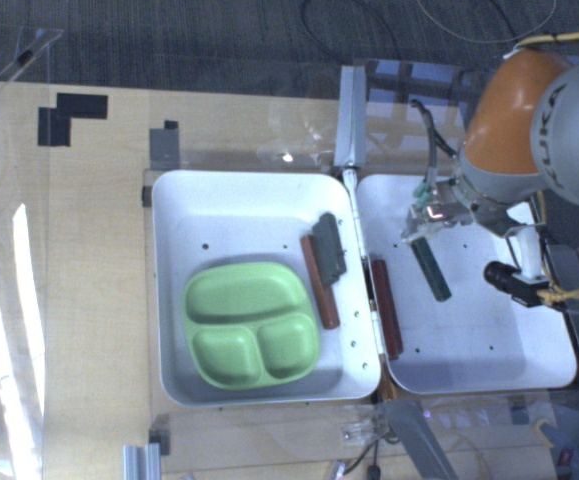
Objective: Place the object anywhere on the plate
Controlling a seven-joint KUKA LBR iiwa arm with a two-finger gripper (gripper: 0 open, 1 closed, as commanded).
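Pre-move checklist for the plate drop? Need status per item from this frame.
1. Object in grasp: cannot tell. A dark green stick hangs just below the gripper over the right bin, but the contact is hidden.
2. Plate location: ok. The green plate sits in the left bin, all three compartments bare.
3. Obstacles near the plate: not ok. A dark block and a brown stick lie along the plate's right edge.
4. Bin divider: not ok. Another brown stick lies along the wall between the bins, under the likely crossing path.
5. Cable slack at the wrist: cannot tell.
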